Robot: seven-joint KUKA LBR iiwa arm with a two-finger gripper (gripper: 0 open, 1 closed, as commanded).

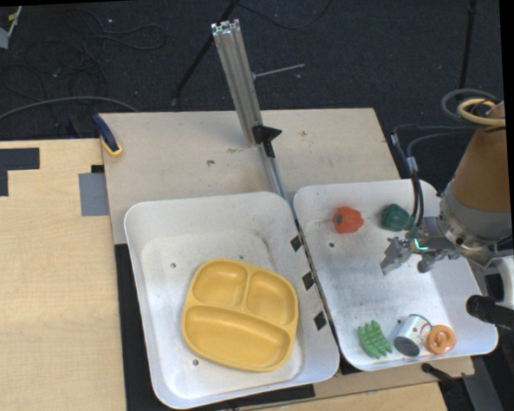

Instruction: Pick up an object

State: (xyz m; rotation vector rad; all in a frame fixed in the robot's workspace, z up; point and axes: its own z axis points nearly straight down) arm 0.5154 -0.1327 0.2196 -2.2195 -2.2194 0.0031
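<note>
In the right bin (357, 277) we see a red-orange pepper-like toy (348, 220) near the far wall, a dark green lump (394, 215) beside it, and a green leafy piece (374, 338), a small metal can (410, 335) and an orange ring (440, 339) along the near edge. The gripper (408, 258) hovers just below the green lump, fingers apparently spread and holding nothing, though blur leaves us unsure.

Red object (347, 220) and dark green one (395, 216) lie at the right bin's (365, 276) far end; spiky green piece (373, 339), silver can (411, 335), orange ring (440, 339) at its near edge.
</note>
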